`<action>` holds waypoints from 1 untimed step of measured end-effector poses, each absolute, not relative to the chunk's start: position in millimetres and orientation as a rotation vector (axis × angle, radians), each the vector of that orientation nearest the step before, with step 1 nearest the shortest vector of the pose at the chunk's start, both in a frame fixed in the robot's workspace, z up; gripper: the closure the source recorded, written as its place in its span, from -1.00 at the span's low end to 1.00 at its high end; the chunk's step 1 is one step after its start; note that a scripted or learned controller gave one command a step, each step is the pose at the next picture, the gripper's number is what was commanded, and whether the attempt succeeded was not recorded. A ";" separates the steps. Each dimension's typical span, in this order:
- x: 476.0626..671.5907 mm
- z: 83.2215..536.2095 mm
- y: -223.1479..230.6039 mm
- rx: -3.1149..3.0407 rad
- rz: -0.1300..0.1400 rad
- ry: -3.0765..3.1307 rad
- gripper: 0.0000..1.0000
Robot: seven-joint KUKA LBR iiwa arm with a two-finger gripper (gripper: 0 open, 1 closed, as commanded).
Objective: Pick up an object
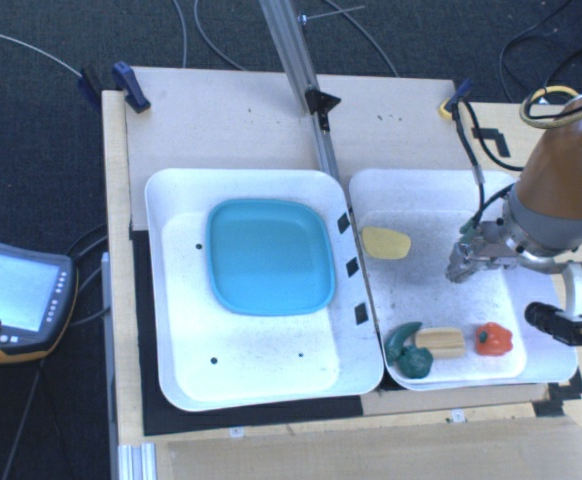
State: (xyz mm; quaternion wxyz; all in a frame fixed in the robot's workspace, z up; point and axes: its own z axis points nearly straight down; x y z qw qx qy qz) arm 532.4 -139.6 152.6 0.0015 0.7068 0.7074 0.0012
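- Reached in from the right edge of the frame as a grey arm (pixel 561 183), with the gripper (pixel 466 260) low over the right bin (pixel 426 293), right of centre
- Hung above bare, speckled bin floor, with nothing seen under it or in it
- Could not tell whether the gripper was released or clenched; too small and too dark at that angle
- Counted four candidates in the right bin, all apparently untouched
- Lay nearest: a yellow piece (pixel 385 243), near the bin's upper left, left of the gripper and clearly apart from it
- Sat along the lower edge of the bin: a green toy (pixel 409 350), touching or just beside a tan block (pixel 441 342), and a red pepper (pixel 492 339) to the right of the block
- Stood well below the gripper in the frame, all three of them
- Held a blue plate (pixel 271 256) in the left bin (pixel 186 353), far from the arm
- Also noted: a metal pole (pixel 291 38) slanting down from the top of the frame to the gap between the bins, a blue clamp (pixel 131 86) at upper left, a pendant (pixel 16 298) at the left edge
- Judged the task barely begun: nothing lifted, no contact visible
- Left to do, by this reading: settle on one thing, likely the yellow piece as the closest and most isolated, move across, descend, close, lift clear of the bin
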 end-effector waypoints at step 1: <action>535.9 195.0 -137.9 2.218 0.004 2.220 1.00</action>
